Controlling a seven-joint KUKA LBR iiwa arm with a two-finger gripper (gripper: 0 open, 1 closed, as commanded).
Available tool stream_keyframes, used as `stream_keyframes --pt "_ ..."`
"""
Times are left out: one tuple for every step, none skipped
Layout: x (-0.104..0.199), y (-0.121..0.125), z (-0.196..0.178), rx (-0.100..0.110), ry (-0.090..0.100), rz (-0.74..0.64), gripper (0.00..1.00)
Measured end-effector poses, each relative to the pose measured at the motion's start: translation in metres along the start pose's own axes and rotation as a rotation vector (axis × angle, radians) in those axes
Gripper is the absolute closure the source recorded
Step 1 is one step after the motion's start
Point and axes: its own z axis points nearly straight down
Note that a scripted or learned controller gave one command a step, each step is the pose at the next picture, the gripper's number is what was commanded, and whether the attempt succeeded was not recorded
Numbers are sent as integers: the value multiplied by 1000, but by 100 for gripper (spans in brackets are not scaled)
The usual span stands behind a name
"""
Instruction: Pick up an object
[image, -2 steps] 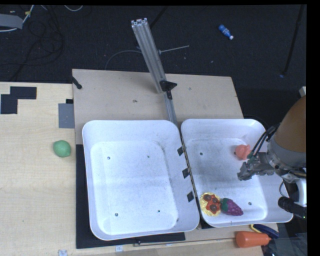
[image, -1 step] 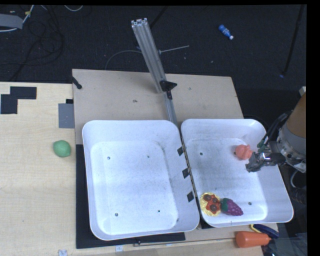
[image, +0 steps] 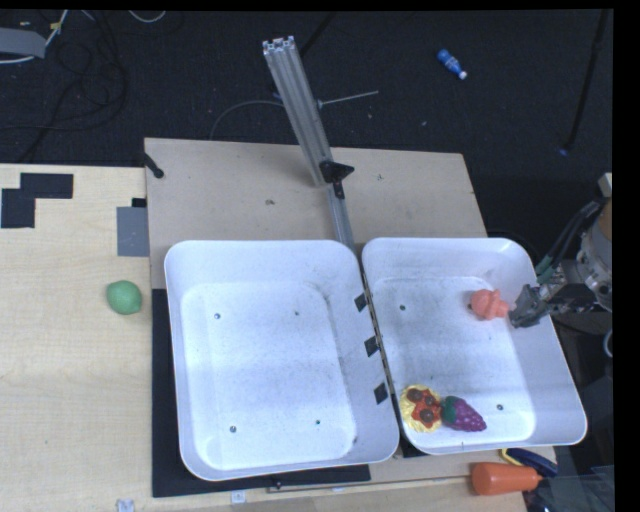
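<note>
the desk (image: 60, 290) carries two shallow white bins side by side, the left bin (image: 262, 360) and the right bin (image: 455, 340), their inner rims touching along the middle. a grey metal rail (image: 305, 110) runs at a slant from the desk's far edge down toward the seam between the bins. the arm's tool (image: 527, 306) sits over the right bin's right rim, near its far right corner, dark and small against the white; how far apart its tips stand cannot be told, and nothing shows plainly between them. just left of it, inside the right bin, lies an orange-pink object (image: 487, 304), close to the tool, contact unclear. at the bin's near edge lie a purple grape bunch (image: 463, 414) and, touching it, a yellow and red toy (image: 421, 408). an orange item (image: 503, 478) lies by the desk's near right corner, and a green ball (image: 124, 297) rests on the desk left of the left bin.
</note>
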Motion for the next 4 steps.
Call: stream_keyframes --pt "49 7 14 5 2 -3 100" --pt "101 27 28 6 2 -4 100" --pt "153 42 22 4 1 -3 100" --pt "208 51 21 4 1 -3 100"
